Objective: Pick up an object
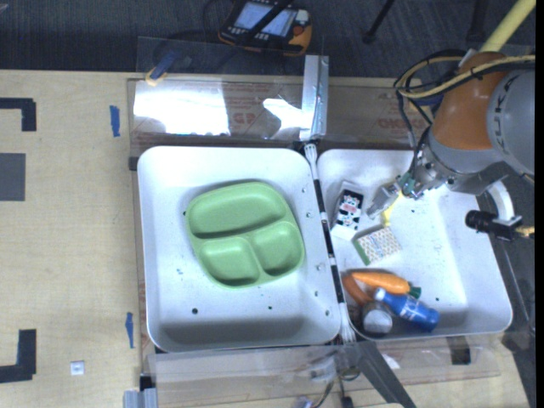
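While the gripper (389, 195) hung over the right bin (476, 262), jaws' state unclear, the patterned card (379, 244) lay just below it.

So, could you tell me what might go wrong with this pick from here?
The gripper hangs between the black-and-white card and the patterned packet, both lying flat, so it may slide off or catch two at once. The carrot, blue bottle and grey ball crowd the right bin's corner against its wall, leaving little room to close around one.
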`<action>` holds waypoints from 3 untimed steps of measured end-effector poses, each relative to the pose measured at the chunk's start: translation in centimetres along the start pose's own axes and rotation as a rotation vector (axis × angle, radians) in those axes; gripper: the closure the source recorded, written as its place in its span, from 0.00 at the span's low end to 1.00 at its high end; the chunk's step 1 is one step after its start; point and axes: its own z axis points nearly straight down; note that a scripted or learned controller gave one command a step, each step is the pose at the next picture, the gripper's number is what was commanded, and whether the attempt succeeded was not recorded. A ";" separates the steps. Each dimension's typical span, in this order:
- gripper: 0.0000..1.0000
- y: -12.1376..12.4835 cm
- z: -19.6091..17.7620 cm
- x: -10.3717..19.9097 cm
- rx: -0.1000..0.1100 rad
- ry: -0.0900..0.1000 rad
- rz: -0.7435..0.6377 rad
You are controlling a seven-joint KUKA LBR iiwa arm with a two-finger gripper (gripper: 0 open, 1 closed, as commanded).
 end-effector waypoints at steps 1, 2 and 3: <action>0.00 -0.4 2.2 -1.2 0.001 0.001 -0.019; 0.00 0.9 -1.5 -6.0 0.014 0.007 0.052; 0.00 -1.5 1.7 -7.7 0.003 0.010 0.052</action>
